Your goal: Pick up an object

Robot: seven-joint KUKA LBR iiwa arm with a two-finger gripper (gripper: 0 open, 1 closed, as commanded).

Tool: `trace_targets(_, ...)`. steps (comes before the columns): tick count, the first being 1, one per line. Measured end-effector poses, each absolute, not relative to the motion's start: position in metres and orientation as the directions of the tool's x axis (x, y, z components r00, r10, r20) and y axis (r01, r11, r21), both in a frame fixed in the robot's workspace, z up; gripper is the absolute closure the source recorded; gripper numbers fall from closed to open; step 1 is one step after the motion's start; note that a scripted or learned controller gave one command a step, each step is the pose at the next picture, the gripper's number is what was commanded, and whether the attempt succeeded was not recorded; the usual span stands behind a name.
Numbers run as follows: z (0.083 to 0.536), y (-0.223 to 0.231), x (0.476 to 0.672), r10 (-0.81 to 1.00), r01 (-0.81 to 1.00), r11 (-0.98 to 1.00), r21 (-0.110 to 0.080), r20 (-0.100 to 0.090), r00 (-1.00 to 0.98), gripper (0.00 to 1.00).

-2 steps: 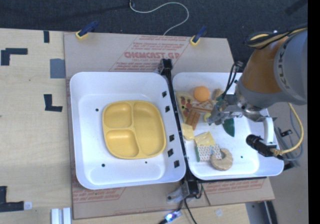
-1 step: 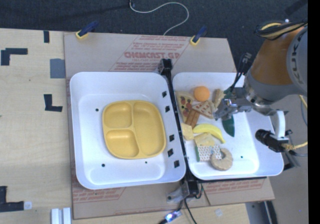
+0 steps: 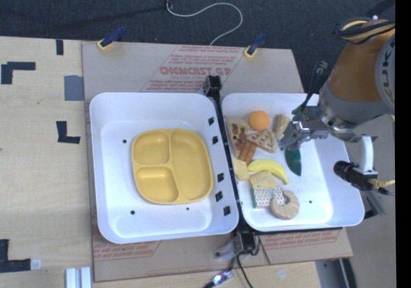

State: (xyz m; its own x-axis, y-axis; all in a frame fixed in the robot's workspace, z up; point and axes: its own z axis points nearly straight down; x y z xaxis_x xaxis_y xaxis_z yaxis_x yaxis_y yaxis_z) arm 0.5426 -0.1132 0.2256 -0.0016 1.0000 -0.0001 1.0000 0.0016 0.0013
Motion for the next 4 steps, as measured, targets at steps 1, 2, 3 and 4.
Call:
trace_targets(1,0.235,-0.058,0.532,1.000,1.000,0.007,-0.002,0.002,-0.007,1.00)
trace_targets(2,0.239,-0.001,0.525,1.000,1.000,0.008,-0.003,0.002,-0.008,1.00)
trace_targets(3,0.226,0.039,0.511,1.000,1.000,0.005,-0.005,0.001,-0.005,1.00)
trace_targets(4,0.232,0.064,0.508,1.000,1.000,0.005,-0.002,0.001,-0.005,1.00)
